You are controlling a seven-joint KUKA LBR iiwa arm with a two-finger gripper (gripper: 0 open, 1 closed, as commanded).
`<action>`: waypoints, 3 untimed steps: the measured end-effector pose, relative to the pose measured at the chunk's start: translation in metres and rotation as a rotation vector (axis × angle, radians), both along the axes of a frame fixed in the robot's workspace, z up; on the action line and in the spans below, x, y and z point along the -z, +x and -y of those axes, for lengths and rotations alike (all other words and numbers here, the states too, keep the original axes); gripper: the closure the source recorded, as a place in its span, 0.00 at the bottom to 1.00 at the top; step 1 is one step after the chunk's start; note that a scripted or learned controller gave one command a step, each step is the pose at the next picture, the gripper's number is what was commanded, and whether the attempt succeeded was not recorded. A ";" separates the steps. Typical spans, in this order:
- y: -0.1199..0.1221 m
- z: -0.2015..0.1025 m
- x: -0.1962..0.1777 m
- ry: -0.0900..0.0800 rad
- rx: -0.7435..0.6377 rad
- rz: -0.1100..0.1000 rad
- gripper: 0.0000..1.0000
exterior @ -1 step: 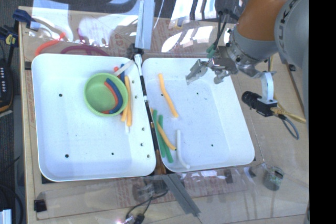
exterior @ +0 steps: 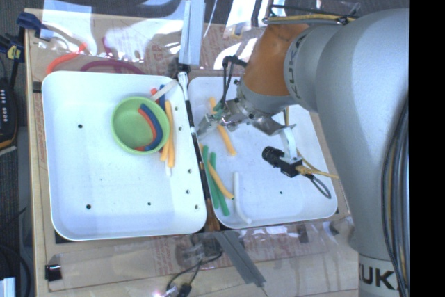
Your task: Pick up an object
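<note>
The gripper point(exterior: 214, 116) is hovering low over the right bin point(exterior: 306, 199), beside an orange stick point(exterior: 227, 141); finger state cannot be determined.

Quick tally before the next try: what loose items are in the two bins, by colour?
Green bowl: 1
Orange sticks: 3 (left bin; right bin)
Green sticks: 2
White stick: 1
Total: 7. The pieces inside the bowl and under the hand are too cluttered to count.
</note>
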State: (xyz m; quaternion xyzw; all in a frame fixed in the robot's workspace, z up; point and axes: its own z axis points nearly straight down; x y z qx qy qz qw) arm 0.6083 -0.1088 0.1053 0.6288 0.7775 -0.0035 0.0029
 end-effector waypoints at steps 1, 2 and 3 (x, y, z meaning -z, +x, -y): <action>0.001 -0.002 -0.010 0.000 -0.009 -0.001 1.00; 0.001 -0.001 -0.010 -0.001 -0.009 -0.001 0.00; 0.033 0.018 0.014 0.009 -0.020 -0.002 0.00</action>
